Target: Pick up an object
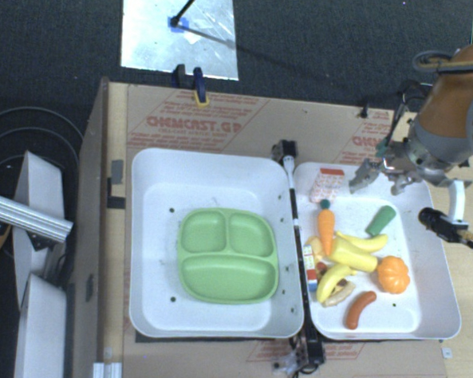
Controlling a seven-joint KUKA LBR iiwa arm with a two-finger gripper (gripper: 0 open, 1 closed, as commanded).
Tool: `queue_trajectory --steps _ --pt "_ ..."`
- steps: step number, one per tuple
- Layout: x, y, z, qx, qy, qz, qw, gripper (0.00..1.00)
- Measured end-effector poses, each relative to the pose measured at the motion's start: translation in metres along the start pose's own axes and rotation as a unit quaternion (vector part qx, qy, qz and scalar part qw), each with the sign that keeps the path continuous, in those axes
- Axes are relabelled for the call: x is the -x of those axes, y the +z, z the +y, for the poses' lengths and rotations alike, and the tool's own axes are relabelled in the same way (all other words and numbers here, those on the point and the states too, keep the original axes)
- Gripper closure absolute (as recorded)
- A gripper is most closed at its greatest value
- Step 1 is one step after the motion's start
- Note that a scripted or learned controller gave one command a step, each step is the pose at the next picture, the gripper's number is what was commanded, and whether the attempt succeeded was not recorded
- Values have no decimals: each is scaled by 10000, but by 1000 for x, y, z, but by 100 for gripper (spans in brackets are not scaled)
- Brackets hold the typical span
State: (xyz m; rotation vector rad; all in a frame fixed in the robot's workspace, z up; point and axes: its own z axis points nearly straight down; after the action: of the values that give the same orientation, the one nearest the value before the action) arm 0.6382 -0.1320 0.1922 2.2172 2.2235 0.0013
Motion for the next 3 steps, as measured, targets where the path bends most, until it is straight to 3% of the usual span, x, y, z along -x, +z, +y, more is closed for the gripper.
queue_trajectory --steps 1,2,3 --pt "-32 114 -20 -34 -17 15 10000 0" --pt "-37 107 33 6 -21 6 10000 0" --pt "-38 108 -2 -11 11 -1 10000 0"
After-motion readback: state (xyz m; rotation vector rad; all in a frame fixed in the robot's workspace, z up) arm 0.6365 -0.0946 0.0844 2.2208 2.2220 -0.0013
